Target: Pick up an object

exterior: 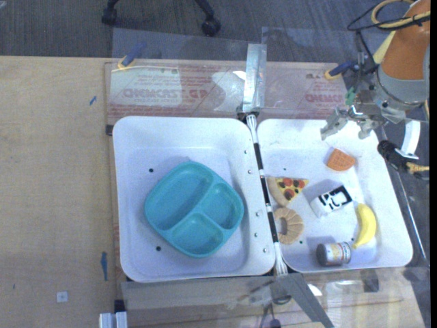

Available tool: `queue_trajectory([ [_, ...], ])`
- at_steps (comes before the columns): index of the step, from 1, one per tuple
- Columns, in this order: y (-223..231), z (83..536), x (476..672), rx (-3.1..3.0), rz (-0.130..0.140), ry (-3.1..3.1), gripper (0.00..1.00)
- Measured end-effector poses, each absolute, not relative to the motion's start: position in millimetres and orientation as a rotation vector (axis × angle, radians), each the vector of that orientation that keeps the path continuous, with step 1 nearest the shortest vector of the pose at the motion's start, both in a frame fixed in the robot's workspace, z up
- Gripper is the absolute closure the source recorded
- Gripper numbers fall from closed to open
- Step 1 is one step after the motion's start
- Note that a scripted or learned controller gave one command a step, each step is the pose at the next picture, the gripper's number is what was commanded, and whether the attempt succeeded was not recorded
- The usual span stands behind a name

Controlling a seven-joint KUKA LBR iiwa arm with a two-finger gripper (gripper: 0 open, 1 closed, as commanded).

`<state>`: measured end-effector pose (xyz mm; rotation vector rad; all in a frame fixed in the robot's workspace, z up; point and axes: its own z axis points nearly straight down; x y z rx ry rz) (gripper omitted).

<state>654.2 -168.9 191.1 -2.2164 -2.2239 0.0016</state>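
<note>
The tool is seen at the upper right of the right-hand shallow white bin, hung from the grey arm with the orange band; its two fingers are spread apart and nothing is held between them. No object has yet been lifted. The nearest candidate, a small orange wedge-shaped toy, is found just below the tool, slightly toward the near edge of the bin, so a short descent and a small shift toward the camera would likely be needed. Further off in the same bin are laid a toy pizza slice, a white block with black markings, a yellow banana with its long axis running roughly front to back, a round tan pastry and a small metal can lying on its side. A teal divided plastic tray is held in the left bin, well apart from the tool.
</note>
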Motion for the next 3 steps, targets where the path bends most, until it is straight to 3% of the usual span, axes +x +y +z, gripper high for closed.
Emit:
queue_trajectory([
  [1,-197,95,641.5,-2.219,-0.002,-2.229,0.0],
  [2,-196,104,642.5,-2.217,-0.002,-2.234,1.0],
  [3,-172,168,641.1,-2.217,0.0,-2.227,1.0],
])
